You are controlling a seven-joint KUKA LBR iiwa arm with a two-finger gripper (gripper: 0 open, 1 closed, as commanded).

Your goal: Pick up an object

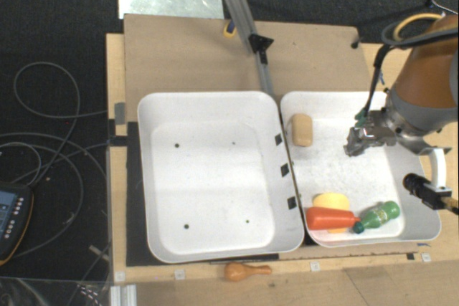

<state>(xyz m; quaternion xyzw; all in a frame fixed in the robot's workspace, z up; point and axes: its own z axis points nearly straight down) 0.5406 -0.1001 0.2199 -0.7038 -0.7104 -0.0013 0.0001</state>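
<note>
My end effector point(356, 143) hovers over the right bin point(337, 107); grip state unclear. Tan block point(302, 130), carrot point(330, 218), green bottle point(375, 217) lie apart.

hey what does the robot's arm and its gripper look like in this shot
The arm is a rounded grey body with a broad orange band above the wrist and black cables looping along it. The gripper is a small dark grey metal piece, with a black-and-white attachment beside it.

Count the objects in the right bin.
4: a tan block at the far left corner, and a yellow piece, orange carrot and green bottle along the near edge. The arm may hide more.
</note>
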